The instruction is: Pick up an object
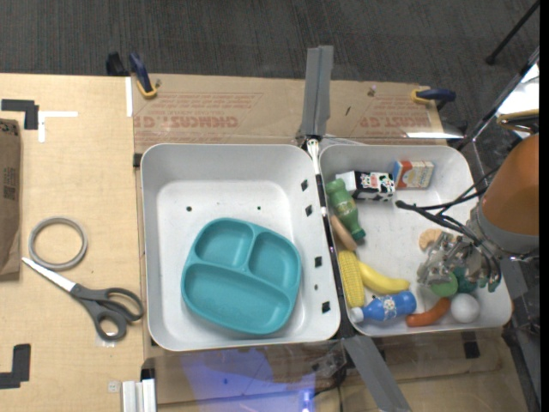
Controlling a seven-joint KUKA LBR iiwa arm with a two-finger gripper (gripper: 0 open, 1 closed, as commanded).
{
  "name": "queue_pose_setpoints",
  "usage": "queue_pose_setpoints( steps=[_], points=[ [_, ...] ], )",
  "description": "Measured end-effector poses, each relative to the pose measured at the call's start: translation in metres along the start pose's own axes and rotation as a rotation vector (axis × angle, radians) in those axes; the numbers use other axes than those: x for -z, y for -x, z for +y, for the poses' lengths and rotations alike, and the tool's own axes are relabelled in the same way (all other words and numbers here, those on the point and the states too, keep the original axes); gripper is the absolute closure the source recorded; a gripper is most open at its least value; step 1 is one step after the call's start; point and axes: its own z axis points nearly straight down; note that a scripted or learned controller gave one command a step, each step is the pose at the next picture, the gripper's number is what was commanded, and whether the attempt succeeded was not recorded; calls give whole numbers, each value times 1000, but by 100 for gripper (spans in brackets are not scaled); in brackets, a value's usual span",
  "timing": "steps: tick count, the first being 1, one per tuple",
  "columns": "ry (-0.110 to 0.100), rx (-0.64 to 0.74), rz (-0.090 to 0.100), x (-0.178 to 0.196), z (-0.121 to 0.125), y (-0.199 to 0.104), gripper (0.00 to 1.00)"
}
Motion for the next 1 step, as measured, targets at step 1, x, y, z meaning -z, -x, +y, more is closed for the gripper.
queue_pose_setpoints(
  steps=[1],
  points=[
    [0,-83,4,-9,33,-29,100]
  ],
)
